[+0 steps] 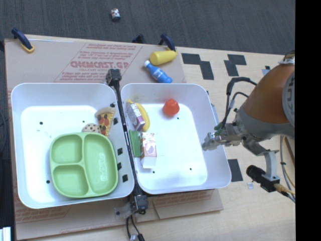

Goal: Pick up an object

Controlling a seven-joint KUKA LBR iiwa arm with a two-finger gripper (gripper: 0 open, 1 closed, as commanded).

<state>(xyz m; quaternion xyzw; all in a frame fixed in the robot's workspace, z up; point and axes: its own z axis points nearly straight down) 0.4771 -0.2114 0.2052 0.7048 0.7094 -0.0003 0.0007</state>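
- Objects in right bin (198,92): red ball (171,107) toward the far side; banana (141,114), purple packet (134,115) and small carton (149,147) along the left wall.
- Gripper (209,143) at the right bin's right rim, grasping nothing; finger state cannot be determined.
- Left bin (30,97): green divided plate (83,163), pizza slice (105,120).
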